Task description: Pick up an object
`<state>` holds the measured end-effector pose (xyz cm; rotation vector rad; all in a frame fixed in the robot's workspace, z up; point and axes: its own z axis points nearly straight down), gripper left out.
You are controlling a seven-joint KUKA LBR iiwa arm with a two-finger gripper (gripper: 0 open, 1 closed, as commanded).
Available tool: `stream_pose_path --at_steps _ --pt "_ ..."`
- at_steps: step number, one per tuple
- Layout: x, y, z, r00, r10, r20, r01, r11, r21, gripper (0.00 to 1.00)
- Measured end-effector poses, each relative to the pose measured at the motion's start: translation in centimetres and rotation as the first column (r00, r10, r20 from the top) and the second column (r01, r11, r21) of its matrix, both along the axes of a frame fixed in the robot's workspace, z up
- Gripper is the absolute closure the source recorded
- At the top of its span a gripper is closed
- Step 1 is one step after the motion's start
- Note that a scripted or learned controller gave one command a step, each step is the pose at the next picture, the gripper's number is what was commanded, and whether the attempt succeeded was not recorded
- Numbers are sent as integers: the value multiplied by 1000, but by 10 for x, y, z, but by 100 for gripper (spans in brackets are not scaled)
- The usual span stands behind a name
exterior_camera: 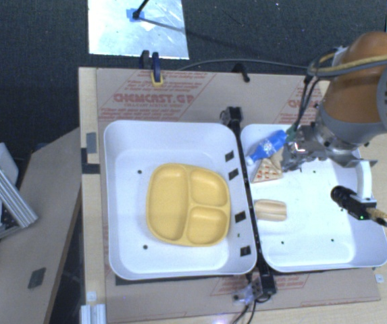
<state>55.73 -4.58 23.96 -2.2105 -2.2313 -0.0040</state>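
Nearest the lower edge, two white bins are seen side by side on the counter. A yellow divided plate lies in the left bin. In the right bin, a tan block sits at centre, with a blue bottle and a patterned wedge clustered above it. The gripper is placed just beside the bottle; whether it is open or closed cannot be told. A grasp could be spoiled by the crowded pair, one item being nudged aside.

Protective sheet under the bins: red print reading "CHEMCAST GP" at 12 o'clock above the left bin, repeated partly, illegibly, at 1 o'clock. Other markings too small to read.
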Motion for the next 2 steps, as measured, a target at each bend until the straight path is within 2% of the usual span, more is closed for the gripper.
stream_pose_path --at_steps 2 --pt "-2 112 -23 1000 1 -1 -1 1000 0 100"
